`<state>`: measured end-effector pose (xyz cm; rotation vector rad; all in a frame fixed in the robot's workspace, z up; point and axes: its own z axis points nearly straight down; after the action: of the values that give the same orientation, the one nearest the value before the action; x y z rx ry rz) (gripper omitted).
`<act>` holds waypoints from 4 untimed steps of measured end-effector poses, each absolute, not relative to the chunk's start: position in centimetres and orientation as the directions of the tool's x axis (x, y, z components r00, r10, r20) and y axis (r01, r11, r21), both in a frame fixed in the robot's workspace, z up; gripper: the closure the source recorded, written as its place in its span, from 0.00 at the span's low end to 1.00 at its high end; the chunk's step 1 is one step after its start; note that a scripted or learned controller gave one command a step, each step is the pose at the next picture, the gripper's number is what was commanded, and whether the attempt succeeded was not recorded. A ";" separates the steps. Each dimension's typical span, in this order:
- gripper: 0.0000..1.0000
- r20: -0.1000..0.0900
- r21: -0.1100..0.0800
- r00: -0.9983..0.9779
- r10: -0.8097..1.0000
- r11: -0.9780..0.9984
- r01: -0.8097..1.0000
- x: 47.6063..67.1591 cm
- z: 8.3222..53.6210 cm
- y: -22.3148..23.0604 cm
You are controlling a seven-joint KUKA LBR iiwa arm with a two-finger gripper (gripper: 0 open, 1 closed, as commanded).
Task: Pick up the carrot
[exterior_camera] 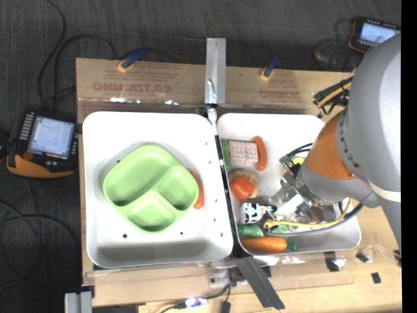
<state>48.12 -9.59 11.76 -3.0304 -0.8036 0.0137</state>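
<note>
Bench, viewed from above at a slant.

Left bin [94,175]: shallow white plastic, rounded corners, smooth walls. It held a lime-green divided plate [151,186], glossy, moulded into three rounded compartments. A small orange piece [198,195] showed at the plate's right edge, mostly hidden; its kind could not be told.

Right bin [273,126]: same white plastic, touching the left bin along a shared middle rim. Contents:
- Carrot [265,244], the task's item: tapered orange body, smooth, with green at both ends, lying flat along the near wall of the right bin, toward its left corner.
- Tomato [242,188], round, orange-red, near the bin's left wall.
- Orange sausage-shaped piece [260,152], rounded ends, at the far side, just beside a flat printed packet [242,151] with a pale patterned face.
- Small black-and-white patterned item [255,212], just far of the carrot.

Arm: grey rounded casing with an orange band [326,155], reaching in from the right over the right bin. Gripper [287,207]: metal parts with yellow and black cabling, low over the bin's middle, near the carrot but to its right and far side. Whether its jaws stood released or clenched could not be told.

Surroundings: brown cardboard sheet [150,80] under the bins; dark carpet beyond.
</note>
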 end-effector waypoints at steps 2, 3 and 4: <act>1.00 -0.001 -0.005 0.391 0.921 -0.391 0.921 49.7 9.7 -15.0; 1.00 -0.001 0.008 0.079 0.997 -0.079 0.997 52.8 9.1 -17.2; 1.00 -0.006 0.015 -0.145 0.989 0.145 0.989 51.9 9.2 -21.3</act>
<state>51.88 -21.31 9.16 -2.0637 -2.3874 -0.0124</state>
